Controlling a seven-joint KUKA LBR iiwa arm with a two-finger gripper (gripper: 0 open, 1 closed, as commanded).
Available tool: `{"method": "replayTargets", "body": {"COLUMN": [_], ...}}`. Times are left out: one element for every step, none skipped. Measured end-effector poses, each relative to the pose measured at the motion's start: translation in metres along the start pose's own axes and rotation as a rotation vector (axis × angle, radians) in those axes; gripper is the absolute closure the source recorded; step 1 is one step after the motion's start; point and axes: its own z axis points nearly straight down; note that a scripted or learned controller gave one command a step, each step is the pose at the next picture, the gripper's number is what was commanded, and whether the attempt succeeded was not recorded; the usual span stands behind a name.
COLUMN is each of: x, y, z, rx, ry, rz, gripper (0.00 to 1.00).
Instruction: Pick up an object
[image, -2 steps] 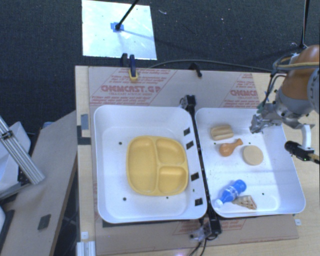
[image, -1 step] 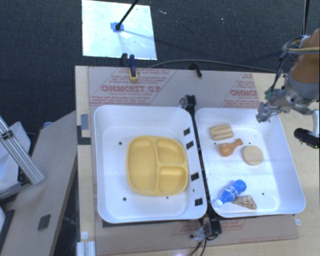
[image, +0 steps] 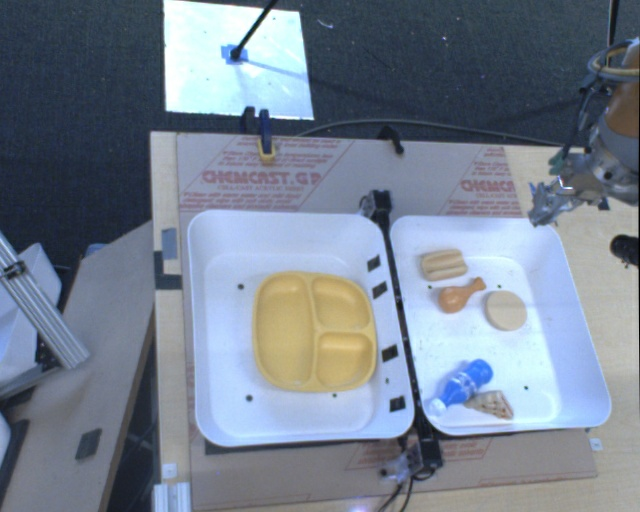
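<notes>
My likeliest pick, the drumstick (image: 461, 295), lies mid right bin (image: 590, 385), between the bread roll (image: 443, 264) just beyond it and the round cookie (image: 506, 310) to its right. I'd drop straight over its fat end. The gripper (image: 549, 203) hovers past the bin's far right corner, carrying nothing; how wide the claw stands I cannot tell.

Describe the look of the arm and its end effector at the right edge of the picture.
The arm is grey and rounded, with an orange band ringing it near the top of the frame. Dark cables run down its side. Below it sits a silvery metal end effector with small, angular, pale grey parts; finer markings are too blurred to read.
</notes>
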Motion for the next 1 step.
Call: {"method": "replayTargets", "body": {"x": [0.0452], "y": [-0.0226], "z": [-0.0054], "rx": [0.006], "ry": [0.003], "rz": [-0.003], "gripper": [1.0]}}
